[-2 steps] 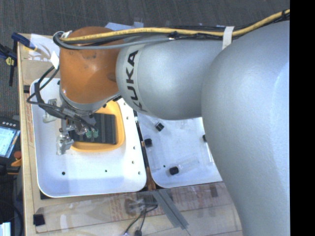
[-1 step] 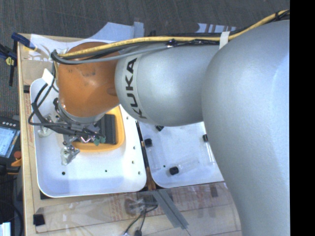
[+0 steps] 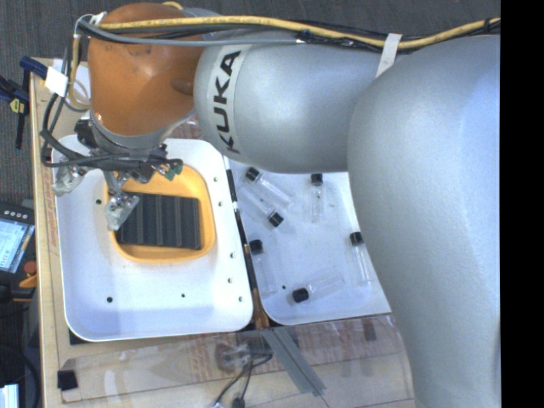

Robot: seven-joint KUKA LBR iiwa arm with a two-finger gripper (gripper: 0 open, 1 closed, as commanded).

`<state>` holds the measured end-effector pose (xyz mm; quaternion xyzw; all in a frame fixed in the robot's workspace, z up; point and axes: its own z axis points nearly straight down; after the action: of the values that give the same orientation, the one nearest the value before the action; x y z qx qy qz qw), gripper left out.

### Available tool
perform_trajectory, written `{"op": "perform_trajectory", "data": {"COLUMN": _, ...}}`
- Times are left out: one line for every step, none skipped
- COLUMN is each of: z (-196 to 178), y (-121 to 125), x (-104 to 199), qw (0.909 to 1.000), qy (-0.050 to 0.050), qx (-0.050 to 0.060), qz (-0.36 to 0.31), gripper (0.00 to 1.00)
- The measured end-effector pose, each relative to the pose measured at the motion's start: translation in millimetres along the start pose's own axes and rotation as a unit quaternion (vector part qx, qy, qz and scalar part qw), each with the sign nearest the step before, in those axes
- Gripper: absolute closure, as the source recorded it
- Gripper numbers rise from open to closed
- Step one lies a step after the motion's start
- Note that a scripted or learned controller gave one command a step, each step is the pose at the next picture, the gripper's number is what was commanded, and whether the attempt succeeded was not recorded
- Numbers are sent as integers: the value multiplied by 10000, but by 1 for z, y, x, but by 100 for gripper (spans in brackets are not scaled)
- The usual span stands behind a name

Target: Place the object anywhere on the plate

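A yellow-rimmed plate (image 3: 202,195) with a dark ribbed middle lies in the left white bin (image 3: 153,304). My gripper (image 3: 119,209) hangs low over the plate's left edge, under the orange wrist band. The wrist and cables hide most of it. I can make out no object in it, and none lies on the visible part of the plate. The arm covers the top of the bin and the plate's far rim.
The right bin (image 3: 331,304) holds several clear tubes with black caps, such as one at the front (image 3: 299,294) and one near the back (image 3: 275,218). The grey arm spans the top and right of the view. A small screen (image 3: 15,240) sits at the left edge.
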<state>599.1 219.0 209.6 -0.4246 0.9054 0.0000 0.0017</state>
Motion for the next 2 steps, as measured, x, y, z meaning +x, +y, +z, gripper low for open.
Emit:
{"op": "perform_trajectory", "data": {"z": 7, "y": -61, "x": -11, "qw": 9967, "qy": 0, "qx": -2, "qz": -806, "gripper": 0}}
{"op": "perform_trajectory", "data": {"z": 20, "y": -44, "x": 0, "qw": 9577, "qy": 14, "qx": -20, "qz": -2876, "gripper": 0}}
